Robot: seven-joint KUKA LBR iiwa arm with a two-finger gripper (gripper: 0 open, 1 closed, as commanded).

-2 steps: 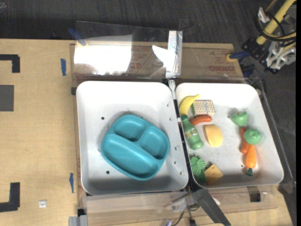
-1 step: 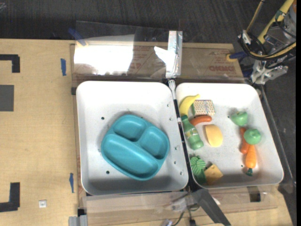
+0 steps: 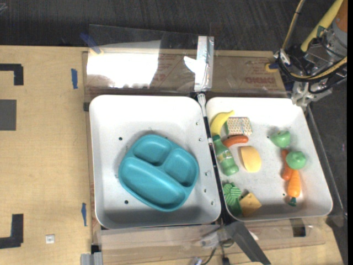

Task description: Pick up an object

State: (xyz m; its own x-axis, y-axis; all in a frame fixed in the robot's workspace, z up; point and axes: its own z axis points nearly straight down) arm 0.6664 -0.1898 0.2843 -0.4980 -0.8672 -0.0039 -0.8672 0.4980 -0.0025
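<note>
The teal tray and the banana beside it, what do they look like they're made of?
The teal tray looks like moulded plastic: one even colour, rounded compartments, a soft sheen. The banana also looks like plastic toy food rather than real fruit: flat uniform yellow, smooth skin with no spots. It is too small here to be sure. Both white bins look like smooth plastic too.

Two white bins sit side by side on the tabletop (image 3: 38, 164). The left bin (image 3: 105, 120) holds a teal divided plate (image 3: 159, 171). The right bin (image 3: 317, 203) carries toy food: a banana (image 3: 219, 121), a red sausage (image 3: 236, 141), a green bottle (image 3: 225, 158), a carrot (image 3: 294, 185) and green apples (image 3: 297, 159). The robot's arm (image 3: 322, 43), trailing cables, hangs past the right bin's far corner.
</note>
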